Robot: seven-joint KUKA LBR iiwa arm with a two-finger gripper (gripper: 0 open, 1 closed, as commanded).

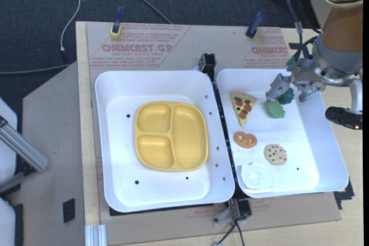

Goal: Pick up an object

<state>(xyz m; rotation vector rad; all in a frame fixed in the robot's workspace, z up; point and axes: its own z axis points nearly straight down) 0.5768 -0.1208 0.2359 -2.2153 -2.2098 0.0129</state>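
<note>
Gripper (281,89) is seen above the right bin (323,141), just beside a green object (276,109), perhaps broccoli; whether the fingers are released or clenched cannot be told. A pizza slice (243,108), pretzel (245,139) and cookie (275,154) are laid nearby. A yellow divided plate (171,136) is held in the left bin (115,101).

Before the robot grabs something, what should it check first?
1. Toys to pick lie in the right bin: pizza slice, pretzel, cookie, green toy. Ok.
2. Hand is over the right bin, just above the green toy. Ok.
3. Green toy lies apart from the pizza slice. Ok.
4. Hand open wide enough: cannot tell.
5. Green toy already between the fingers: cannot tell.
6. Yellow plate lies in the left bin, out of the way. Ok.
</note>
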